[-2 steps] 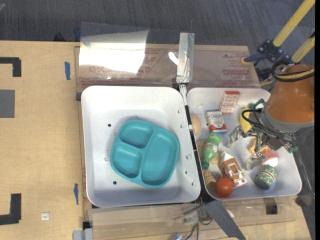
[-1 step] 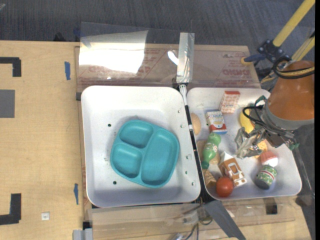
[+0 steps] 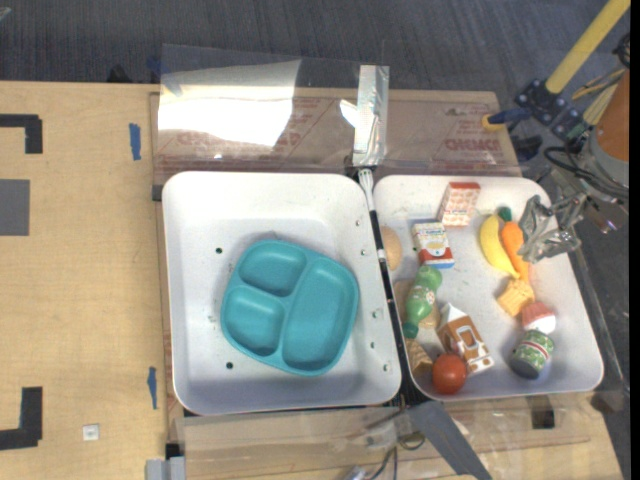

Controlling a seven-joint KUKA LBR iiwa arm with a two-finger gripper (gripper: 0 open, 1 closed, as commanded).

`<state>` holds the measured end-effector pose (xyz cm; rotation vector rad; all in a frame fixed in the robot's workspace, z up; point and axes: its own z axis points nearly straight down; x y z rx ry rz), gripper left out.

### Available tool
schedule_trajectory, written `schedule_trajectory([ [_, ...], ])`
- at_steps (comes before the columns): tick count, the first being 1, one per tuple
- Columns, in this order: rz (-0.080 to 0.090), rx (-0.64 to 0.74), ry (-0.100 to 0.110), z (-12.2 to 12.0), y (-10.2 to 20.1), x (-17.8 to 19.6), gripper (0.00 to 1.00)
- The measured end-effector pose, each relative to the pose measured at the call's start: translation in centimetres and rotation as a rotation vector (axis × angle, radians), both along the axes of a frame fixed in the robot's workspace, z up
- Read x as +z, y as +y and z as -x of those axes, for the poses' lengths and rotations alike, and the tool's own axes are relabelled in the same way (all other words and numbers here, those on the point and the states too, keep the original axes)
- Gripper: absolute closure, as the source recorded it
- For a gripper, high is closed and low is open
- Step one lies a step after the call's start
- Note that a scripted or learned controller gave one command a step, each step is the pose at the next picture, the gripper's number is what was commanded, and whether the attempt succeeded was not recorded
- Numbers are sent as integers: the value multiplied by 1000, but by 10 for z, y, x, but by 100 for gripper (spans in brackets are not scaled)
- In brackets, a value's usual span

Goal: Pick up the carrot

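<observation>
The orange carrot (image 3: 513, 245), with a green top, lies in the right bin (image 3: 585, 303) near its upper right. It rests against the right side of a yellow banana (image 3: 491, 243). My gripper (image 3: 546, 236) hangs just right of the carrot, low over the bin's right wall. It looks open with nothing between its fingers, and its left fingertip (image 3: 528, 251) is close beside the carrot.
The right bin also holds a small carton (image 3: 433, 244), a red-and-white box (image 3: 460, 203), an orange cracker (image 3: 516, 296), a green pear (image 3: 422, 296), a red tomato (image 3: 449, 373) and a can (image 3: 530, 354). In the left bin (image 3: 190, 268) sits a teal divided plate (image 3: 290, 306).
</observation>
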<state>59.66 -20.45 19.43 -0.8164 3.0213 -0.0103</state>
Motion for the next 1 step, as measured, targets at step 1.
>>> schedule_trajectory([
  [1, -3, -83, 0, 18, 48, -96, 100],
])
